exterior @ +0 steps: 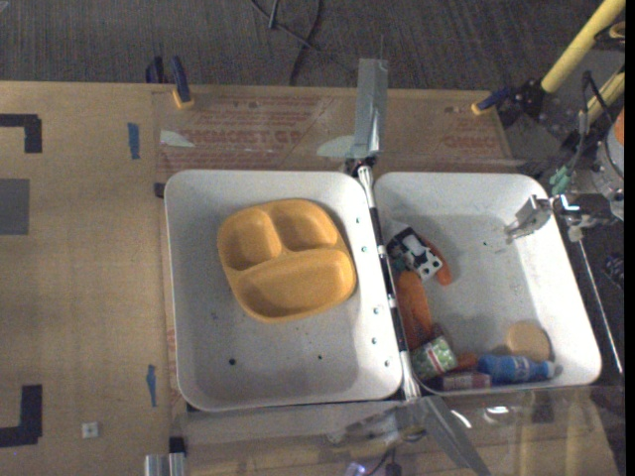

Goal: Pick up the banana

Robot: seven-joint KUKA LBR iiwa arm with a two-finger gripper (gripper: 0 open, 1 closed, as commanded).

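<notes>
Fingers (528,218) too small to judge, above right bin (585,305), arm (605,181) cut off, banana indistinct.

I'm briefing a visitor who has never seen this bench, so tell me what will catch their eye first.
The big yellow divided plate stands out first, lying alone in the left bin. Next comes the clutter along the right bin's left wall and near edge: an orange carrot, a blue bottle and a round tan piece. The pincer hangs over that bin's upper right corner.
</notes>
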